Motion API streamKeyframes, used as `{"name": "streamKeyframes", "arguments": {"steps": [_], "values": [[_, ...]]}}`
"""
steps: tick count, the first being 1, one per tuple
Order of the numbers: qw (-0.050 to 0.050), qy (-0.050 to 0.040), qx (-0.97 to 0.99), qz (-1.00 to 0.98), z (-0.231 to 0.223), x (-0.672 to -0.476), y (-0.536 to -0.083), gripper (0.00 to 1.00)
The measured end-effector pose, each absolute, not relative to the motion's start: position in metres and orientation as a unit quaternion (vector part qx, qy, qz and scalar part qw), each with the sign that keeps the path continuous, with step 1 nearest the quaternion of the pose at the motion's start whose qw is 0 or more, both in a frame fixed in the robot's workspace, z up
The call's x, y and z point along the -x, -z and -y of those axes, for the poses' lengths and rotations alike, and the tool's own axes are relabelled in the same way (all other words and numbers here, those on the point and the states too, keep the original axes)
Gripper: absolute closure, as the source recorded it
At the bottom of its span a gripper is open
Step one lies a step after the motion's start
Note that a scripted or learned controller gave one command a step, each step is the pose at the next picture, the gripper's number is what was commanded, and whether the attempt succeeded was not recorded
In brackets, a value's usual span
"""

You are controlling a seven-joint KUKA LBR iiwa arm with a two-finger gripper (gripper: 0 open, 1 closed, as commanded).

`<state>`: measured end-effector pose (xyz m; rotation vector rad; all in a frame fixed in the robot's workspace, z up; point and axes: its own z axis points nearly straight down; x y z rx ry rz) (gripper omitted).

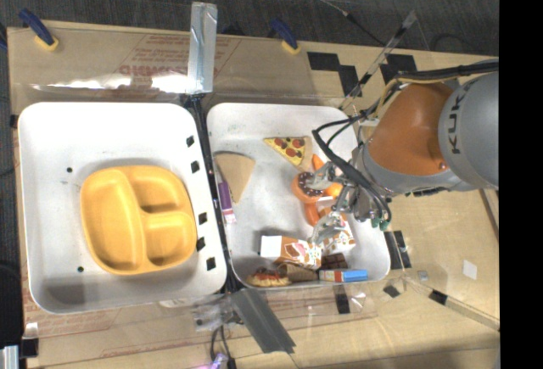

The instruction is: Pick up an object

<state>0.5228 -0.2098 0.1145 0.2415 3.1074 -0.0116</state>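
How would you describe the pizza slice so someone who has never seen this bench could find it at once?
Start at the right-hand white bin, the one the grey and orange arm reaches into. Look along its far side, near the top wall: the pizza slice lies flat there, beside a plain tan wedge. It alone is a yellow triangle dotted with red rounds.

Glossy yellow plastic tray (136, 219), smooth white bins (51, 138).

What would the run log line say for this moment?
arm: over right bin | gripper: low among toys, grasp unclear | yellow tray: left bin
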Motion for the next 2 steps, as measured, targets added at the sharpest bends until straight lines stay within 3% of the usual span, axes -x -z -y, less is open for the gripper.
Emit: {"name": "streamKeyframes", "arguments": {"steps": [1,2], "values": [[0.014,0.0026,-0.101,-0.995,0.211,-0.552,-0.104,0.0],[0.027,0.0049,-0.153,-0.988,0.209,-0.506,-0.108,0.0]]}}
